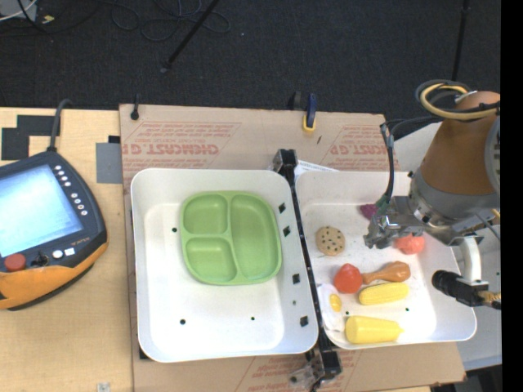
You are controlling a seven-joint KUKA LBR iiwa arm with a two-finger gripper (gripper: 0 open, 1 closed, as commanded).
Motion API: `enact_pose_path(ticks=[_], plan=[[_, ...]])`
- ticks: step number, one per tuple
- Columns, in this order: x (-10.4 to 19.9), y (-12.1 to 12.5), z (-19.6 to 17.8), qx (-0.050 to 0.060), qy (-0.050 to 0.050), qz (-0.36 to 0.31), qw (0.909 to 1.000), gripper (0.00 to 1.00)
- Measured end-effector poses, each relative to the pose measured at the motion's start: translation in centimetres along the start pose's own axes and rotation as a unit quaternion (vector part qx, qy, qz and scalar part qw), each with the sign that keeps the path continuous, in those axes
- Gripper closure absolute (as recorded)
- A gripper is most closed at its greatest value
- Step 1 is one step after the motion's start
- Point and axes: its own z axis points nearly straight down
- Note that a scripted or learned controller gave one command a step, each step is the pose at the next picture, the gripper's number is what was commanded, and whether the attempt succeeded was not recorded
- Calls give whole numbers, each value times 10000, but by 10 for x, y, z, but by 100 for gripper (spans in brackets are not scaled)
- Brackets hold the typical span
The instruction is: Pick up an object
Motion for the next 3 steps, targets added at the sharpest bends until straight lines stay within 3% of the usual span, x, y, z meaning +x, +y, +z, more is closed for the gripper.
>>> enact_pose_path(ticks=[1, 3], plan=[[-2, 0, -22, 7, 0, 6, 10000, 100], [85, 51, -30, 12, 11, -24, 10000, 100]])
